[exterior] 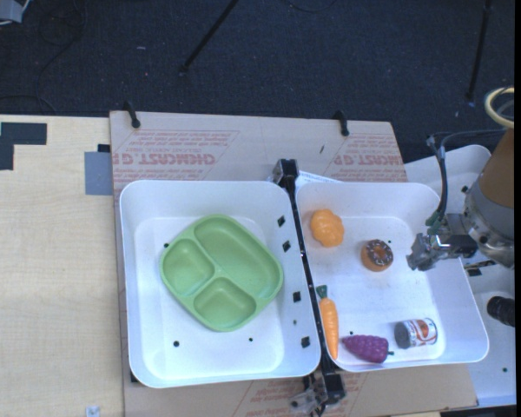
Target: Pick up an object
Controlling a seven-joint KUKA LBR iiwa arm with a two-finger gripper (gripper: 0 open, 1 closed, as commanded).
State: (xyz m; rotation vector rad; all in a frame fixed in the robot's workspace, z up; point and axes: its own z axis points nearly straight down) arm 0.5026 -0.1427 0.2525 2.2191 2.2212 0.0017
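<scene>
The grey metal two-finger gripper (424, 254) is seen at the right white bin's (456, 341) right edge — jaw state cannot be told — near a brown sprinkled toy doughnut (377, 255).

Right bin (365, 200) crowded along its near edge — carrot (329, 322), purple piece (366, 347), small can (416, 332) in a row, orange lump (326, 228) and round brown piece (377, 254) farther back, bare floor between, claw (424, 254) at the right wall, green divided plate (221, 272) covering the left bin's (148, 337) middle.
</scene>
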